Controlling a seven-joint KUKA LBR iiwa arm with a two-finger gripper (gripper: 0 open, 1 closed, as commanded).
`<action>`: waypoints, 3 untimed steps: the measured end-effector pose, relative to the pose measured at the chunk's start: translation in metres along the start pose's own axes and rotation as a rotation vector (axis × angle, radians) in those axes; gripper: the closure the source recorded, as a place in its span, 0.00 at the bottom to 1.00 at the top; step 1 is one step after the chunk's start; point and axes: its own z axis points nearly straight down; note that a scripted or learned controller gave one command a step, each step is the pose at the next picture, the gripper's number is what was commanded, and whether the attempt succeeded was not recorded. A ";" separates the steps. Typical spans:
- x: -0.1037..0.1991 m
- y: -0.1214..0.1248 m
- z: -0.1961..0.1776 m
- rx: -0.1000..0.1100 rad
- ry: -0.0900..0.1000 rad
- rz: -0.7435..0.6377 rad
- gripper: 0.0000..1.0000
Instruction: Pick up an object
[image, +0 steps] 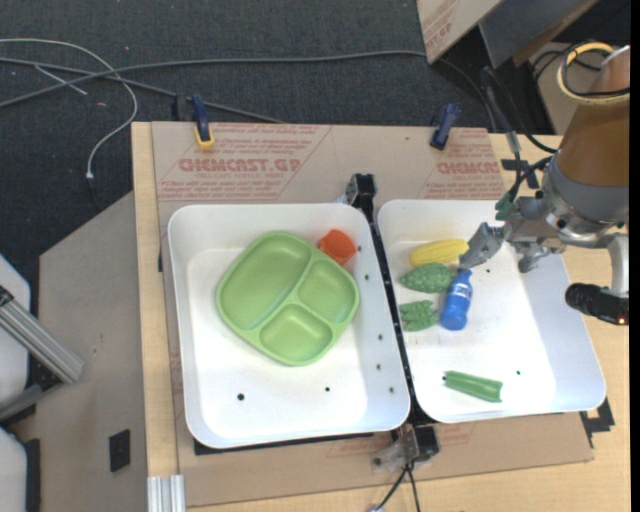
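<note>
My gripper (507, 251) hangs over the back of the right bin (560, 340), open, with nothing between its fingers. Its left finger (483, 246) points down toward a yellow corn cob (438, 250) just to its left. Below the corn lies a bumpy green vegetable (431, 277). A blue bottle (456, 303) lies beside that, under the left finger, and a small green piece (418, 316) lies to the bottle's left. A long green pepper (472, 385) rests near the bin's front.
The left bin (200, 370) holds a green divided plate (288, 297) with an orange object (337, 244) at its back right edge. A black divider with clamps (362, 190) runs between the bins. The arm's orange band (600, 130) stands at the right.
</note>
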 end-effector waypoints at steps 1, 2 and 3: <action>0.000 0.002 -0.007 -0.014 -0.001 -0.003 0.00; 0.000 0.008 0.054 -0.009 0.000 -0.002 0.00; -0.004 -0.001 0.112 -0.006 0.000 -0.001 0.00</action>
